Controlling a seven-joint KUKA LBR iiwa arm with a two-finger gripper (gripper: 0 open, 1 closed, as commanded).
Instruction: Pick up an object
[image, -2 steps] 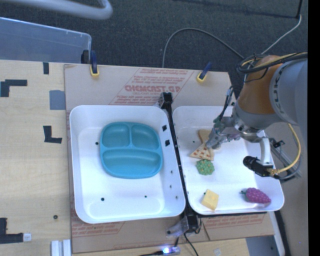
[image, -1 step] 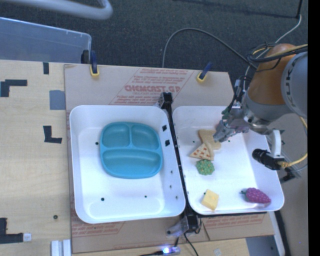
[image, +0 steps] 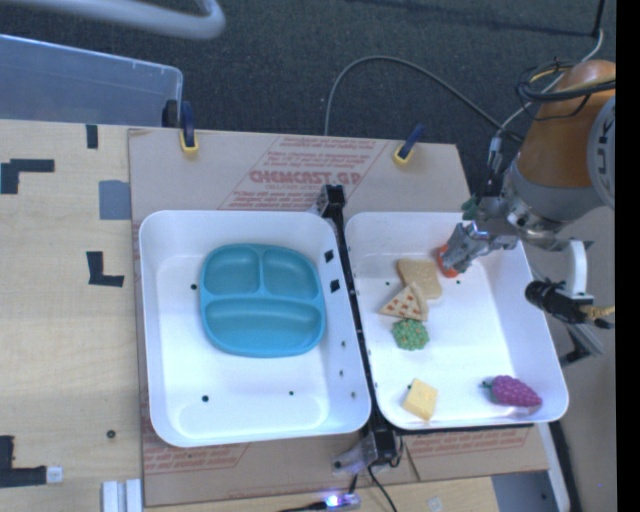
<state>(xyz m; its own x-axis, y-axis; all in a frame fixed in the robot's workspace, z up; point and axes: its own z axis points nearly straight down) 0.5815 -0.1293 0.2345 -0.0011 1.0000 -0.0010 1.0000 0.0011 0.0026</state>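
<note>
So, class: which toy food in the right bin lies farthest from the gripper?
The purple grapes, in the bin's near right corner, away from the gripper; the cheese wedge lies slightly closer.

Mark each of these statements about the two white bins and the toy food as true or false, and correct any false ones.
1. The blue divided plate lies in the left bin. True.
2. The purple grapes sit on the blue plate. False: they lie in the right bin, near its front right corner.
3. The green piece lies just in front of the pizza slice. True.
4. The yellow cheese wedge is in the left bin. False: it is in the right bin.
5. The gripper is over the right bin's far side. True.
</note>
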